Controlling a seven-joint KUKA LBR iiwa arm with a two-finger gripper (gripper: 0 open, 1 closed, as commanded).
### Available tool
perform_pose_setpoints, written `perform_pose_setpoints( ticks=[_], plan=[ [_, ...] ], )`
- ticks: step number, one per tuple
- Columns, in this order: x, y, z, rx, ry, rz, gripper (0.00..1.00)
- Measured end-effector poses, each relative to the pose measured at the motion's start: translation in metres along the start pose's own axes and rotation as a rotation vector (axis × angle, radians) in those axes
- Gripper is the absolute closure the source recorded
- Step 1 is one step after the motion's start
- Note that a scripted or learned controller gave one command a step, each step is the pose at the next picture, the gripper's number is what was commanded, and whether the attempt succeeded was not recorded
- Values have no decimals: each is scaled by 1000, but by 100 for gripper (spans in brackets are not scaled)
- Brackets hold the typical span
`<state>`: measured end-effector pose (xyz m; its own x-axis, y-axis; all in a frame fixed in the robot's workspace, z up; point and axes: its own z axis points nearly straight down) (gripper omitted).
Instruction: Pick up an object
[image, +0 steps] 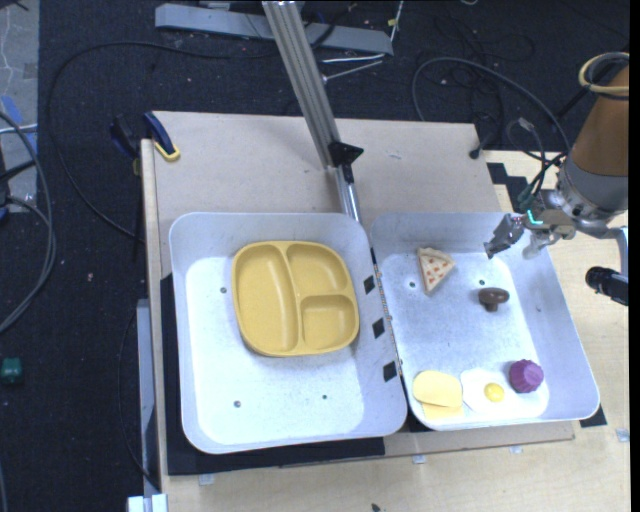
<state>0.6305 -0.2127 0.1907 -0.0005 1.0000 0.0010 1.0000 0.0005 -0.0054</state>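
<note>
Two white bins on our bench, fingers (517, 236) spread apart over the right bin's (560, 330) far edge, gripping nothing, pizza slice (434, 269) and brown piece (492, 297) just below, yellow tray (295, 298) left.

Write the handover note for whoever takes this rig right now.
Gripper: open, holding nothing, over the right bin's far right rim.
Right bin holds: pizza slice, brown piece, purple piece, egg, yellow piece.
Left bin: yellow tray.
Done: nothing picked up yet.
Left: lower onto an object, probably the brown piece or pizza slice nearest, grasp, lift.
</note>
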Motion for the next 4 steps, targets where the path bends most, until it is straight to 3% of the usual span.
perform_pose_setpoints(
  ticks=[1,3,4],
  plan=[
    [0,2,-3,-6,-2,-1,0],
    [-2,-7,98,-2,-1,1,0],
    [-3,-5,84,-8,-3,-1,100]
  ],
)
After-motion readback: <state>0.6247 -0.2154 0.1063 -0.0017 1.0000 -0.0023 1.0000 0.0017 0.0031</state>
